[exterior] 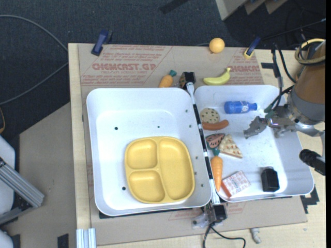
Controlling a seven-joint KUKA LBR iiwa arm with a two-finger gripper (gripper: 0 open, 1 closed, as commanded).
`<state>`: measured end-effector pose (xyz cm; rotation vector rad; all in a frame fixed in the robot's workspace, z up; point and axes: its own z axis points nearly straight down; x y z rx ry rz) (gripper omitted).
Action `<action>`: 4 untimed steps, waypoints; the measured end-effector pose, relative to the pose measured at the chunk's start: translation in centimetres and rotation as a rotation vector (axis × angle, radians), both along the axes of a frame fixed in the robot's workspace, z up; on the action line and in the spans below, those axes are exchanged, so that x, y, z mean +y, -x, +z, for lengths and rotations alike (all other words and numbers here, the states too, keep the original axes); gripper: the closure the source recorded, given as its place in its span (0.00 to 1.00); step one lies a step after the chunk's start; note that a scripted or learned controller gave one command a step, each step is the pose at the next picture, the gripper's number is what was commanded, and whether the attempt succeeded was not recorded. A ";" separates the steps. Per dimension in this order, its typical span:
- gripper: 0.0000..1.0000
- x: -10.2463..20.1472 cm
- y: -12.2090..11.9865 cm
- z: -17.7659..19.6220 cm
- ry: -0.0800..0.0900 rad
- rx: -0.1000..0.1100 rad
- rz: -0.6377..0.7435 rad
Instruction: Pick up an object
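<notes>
- The step in hand looks like the approach: the gripper (257, 127) hangs over the right bin (289, 94), 2 fingers parted, nothing between them.
- Candidates lie left of it: blue bottle (239, 107), cookie (209, 114), sausage (214, 124), pizza slice (230, 148), carrot (216, 172).
- Next it needs to settle over 1 item and descend.
- The fingertips are small and blurred; the arm is cut off at the right.

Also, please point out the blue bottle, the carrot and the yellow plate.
blue bottle (238, 107), camera view, middle of body.
carrot (216, 172), camera view, orange body.
yellow plate (159, 169), camera view, centre divider.
</notes>
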<state>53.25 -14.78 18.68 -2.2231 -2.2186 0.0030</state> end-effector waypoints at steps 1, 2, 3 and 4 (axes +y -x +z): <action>0.00 5.5 -5.2 -10.3 -0.002 -0.002 0.004; 0.00 4.5 0.1 -10.3 -0.001 -0.001 0.001; 0.00 0.2 -10.9 -10.2 0.000 -0.004 0.002; 0.00 4.6 -12.9 -10.5 0.000 0.022 -0.003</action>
